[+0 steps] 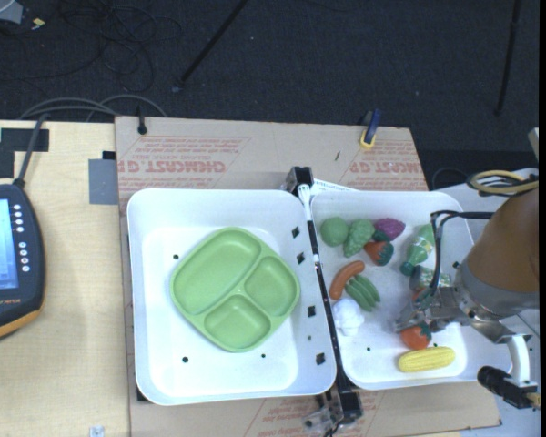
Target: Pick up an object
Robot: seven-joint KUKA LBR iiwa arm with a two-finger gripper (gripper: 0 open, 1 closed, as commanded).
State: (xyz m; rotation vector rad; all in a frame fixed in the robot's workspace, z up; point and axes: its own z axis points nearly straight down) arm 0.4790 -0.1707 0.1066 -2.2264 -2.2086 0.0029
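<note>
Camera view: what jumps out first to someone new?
The green divided plate lies alone in the left bin. The right bin is crowded with toy food: a yellow corn cob near the front, an orange sausage and green vegetables toward the back. The arm reaches over its right side, gripper low among the toys.

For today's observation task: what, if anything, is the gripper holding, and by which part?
It cannot be told. The gripper is low in the right bin, just above a small red-orange piece.

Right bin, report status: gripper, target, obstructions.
Gripper low in right bin, fingers unreadable. Nothing seen held. Orange-red toy and yellow corn just below it. Green toys crowd the bin's far side.
</note>
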